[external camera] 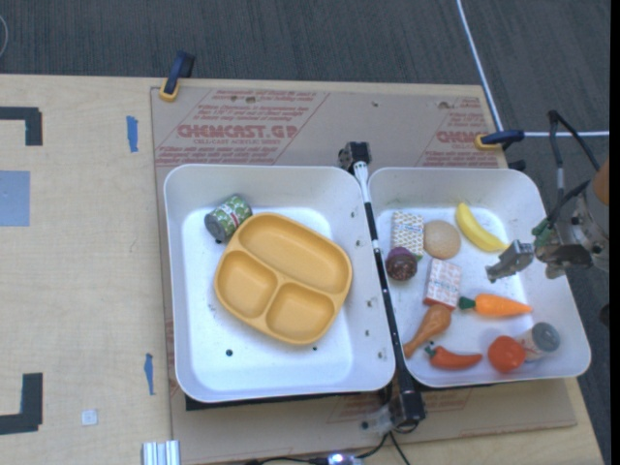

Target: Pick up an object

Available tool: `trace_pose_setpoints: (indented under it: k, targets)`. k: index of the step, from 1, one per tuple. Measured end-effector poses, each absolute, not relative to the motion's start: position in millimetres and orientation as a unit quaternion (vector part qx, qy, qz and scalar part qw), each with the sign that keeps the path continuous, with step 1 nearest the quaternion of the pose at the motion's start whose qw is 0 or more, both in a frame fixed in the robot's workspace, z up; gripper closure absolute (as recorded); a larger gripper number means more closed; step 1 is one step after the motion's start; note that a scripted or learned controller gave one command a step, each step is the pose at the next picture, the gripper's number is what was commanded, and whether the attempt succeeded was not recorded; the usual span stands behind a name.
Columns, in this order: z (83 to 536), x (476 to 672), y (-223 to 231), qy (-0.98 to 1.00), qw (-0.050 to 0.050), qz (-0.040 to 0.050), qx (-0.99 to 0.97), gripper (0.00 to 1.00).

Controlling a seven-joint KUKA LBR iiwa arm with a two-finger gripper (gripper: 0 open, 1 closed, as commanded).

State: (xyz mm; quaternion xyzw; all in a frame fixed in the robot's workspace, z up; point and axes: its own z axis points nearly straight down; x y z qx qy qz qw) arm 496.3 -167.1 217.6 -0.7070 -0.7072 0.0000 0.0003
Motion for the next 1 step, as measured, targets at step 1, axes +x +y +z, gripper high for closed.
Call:
trace_pose_setpoints:
  k: [1]
  targets:
    - [101.5,504.9,-123.0,-0.707,0.0,0.0001,-0.707,0.0]
